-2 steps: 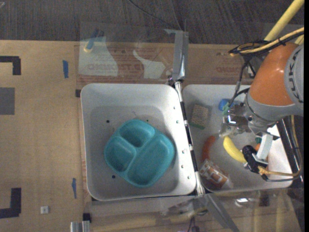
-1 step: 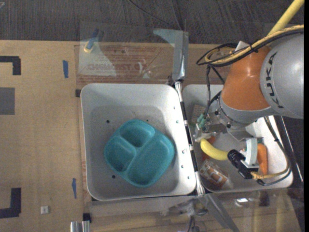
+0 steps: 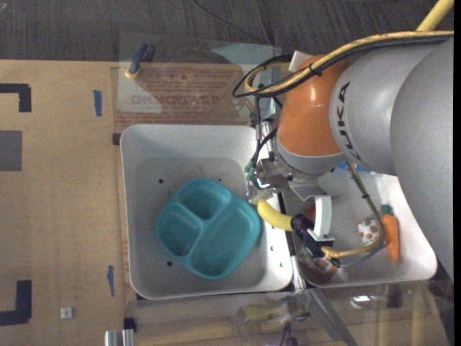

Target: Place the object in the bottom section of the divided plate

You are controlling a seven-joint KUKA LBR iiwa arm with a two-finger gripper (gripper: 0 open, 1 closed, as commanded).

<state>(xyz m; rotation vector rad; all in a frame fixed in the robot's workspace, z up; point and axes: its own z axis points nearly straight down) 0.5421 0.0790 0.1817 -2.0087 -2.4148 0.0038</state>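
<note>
A teal divided plate (image 3: 207, 228) with three sections lies in the left bin (image 3: 144, 193), its largest section toward the lower right. A yellow banana (image 3: 274, 215) shows just right of the plate's edge, over the rims where the two bins meet. My gripper (image 3: 259, 186) hangs directly above the banana's left end, under the orange wrist band. The wrist hides the point where the gripper and the banana meet.
The right bin (image 3: 418, 265) holds an orange carrot (image 3: 391, 236), a small white spotted object (image 3: 369, 230) and a brown item (image 3: 319, 268) near its front edge. The arm covers most of that bin. Cables loop behind the bins.
</note>
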